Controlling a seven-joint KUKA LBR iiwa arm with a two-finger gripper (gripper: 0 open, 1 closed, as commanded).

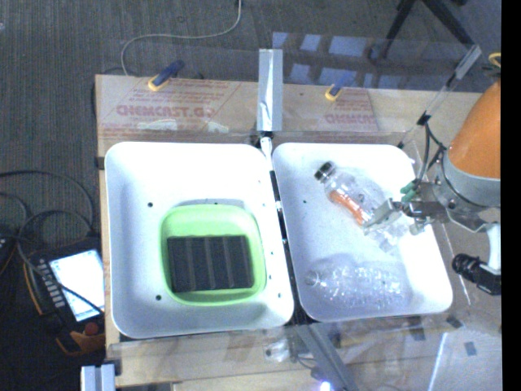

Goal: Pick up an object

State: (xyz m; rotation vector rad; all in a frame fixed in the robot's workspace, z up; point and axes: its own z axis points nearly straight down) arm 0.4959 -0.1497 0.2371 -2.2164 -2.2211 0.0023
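A clear plastic bottle with a dark cap and an orange label lies slantwise in the right bin, cap toward the back left. My gripper reaches in from the right and sits low at the bottle's base end, touching or overlapping the clear plastic there. A second clear, crumpled bottle lies near the right bin's front wall. In the left bin rests a light green tray with a dark ribbed inside.
The arm's grey wrist and orange band hang over the right bin's right rim. Cables run beside it. A metal divider post stands behind the seam between the bins. A tablet lies on the floor at left.
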